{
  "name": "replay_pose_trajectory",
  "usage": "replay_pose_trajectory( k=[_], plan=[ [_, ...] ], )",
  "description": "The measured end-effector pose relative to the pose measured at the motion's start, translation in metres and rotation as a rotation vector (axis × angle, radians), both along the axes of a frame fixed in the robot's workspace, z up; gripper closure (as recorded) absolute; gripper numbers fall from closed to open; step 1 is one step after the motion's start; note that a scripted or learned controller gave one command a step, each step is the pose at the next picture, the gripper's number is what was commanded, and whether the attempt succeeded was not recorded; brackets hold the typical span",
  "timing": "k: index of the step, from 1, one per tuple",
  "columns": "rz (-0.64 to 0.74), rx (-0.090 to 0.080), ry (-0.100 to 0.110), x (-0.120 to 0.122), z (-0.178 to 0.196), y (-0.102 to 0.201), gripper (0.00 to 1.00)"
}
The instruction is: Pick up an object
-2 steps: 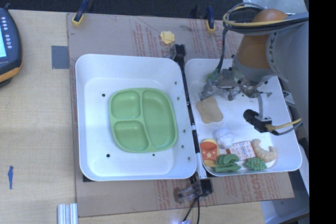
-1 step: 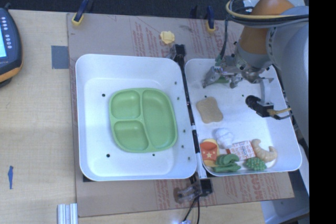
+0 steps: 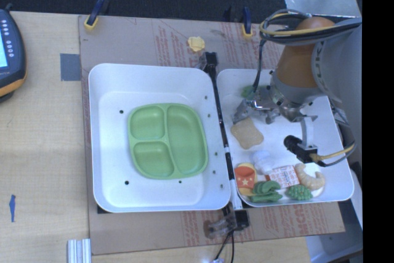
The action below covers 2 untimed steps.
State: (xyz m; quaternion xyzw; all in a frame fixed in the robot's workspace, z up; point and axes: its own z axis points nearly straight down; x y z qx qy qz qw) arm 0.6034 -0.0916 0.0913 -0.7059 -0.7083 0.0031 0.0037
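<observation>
Hand (image 3: 246,113) low in right bin (image 3: 335,191); green tray (image 3: 167,140) in left bin (image 3: 111,132).

- A pale wooden worktop (image 3: 43,151) carries a brown cardboard sheet (image 3: 154,31) printed with faint red lettering.
- Two shallow white bins sit side by side on the sheet; the left bin (image 3: 108,194) holds a green divided tray (image 3: 167,140) with three compartments.
- A yellow-and-black handheld controller (image 3: 8,49) rests at the worktop's left edge.
- A grey tape square (image 3: 70,66) lies on the worktop just left of the left bin.
- Blue-and-yellow clamps (image 3: 94,14) grip the sheet's far edge.
- A small crumpled yellow piece (image 3: 196,44) lies on the cardboard beyond the bins.
- A black bracket (image 3: 211,61) sits at the far end of the seam between the bins.
</observation>
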Motion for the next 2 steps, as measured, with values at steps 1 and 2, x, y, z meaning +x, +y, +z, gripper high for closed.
replay_pose_trajectory(
  k=[1,2],
  plan=[
    [0.003,-0.002,-0.012,0.055,0.002,-0.011,0.00],
    [-0.001,-0.001,0.001,-0.015,0.000,-0.012,0.00]
  ],
)
